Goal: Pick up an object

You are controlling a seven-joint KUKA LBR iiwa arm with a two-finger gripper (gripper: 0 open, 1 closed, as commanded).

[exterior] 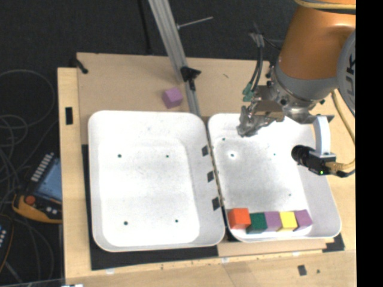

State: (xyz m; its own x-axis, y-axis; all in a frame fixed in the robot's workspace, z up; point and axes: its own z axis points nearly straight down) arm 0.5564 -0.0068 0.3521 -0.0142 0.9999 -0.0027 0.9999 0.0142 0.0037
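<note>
Camera view: five small blocks — orange block (pixel 240 217), green, purple, yellow, purple — in a touching row along right bin (pixel 311 184) near edge. Likely light, rigid; take outer faces. Gripper (pixel 250 126) above far-left corner; finger state indiscernible.

- The arm (pixel 314 46) comes in from the top right corner.
- It is big and round, with an orange band and a grey part below that.
- The arm leans down and to the left, toward the right bin (pixel 263 166).
- The tool (pixel 248 127) is at the end of the arm, small, grey and pointing down.
- The tool hangs over the back left part of the right bin, near the bin's far edge.
- Thin dark cables run down beside the wrist to the tool.
- Nothing can be seen in the tool.
</note>
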